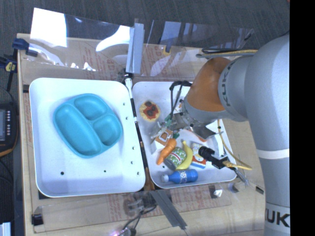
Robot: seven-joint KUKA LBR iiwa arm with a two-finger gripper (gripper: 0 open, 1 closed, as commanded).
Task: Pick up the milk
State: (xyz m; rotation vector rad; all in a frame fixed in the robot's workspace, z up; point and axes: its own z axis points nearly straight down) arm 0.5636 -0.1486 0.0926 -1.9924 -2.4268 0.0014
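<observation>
The arm (231,90) bends down into the right bin (142,90), its hand (170,127) low over the clutter; its grip cannot be told. The milk (164,138) lies just under the hand, above the carrot (166,152). Left of that bin, 1 blue tray (87,124) fills the left bin (39,132) on the table (98,205).

Robot lab: KUKA arm (256,97), bench bins (39,146).

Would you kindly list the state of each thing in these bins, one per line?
Blue plate: upright in the left bin, compartments bare.
Blue bottle: on its side, right bin's near edge.
Carrot: lying slantwise.
Banana: lying beside the carrot.
Pizza slice: flat, apart from the pile.
Gripper: low over the pile.
</observation>
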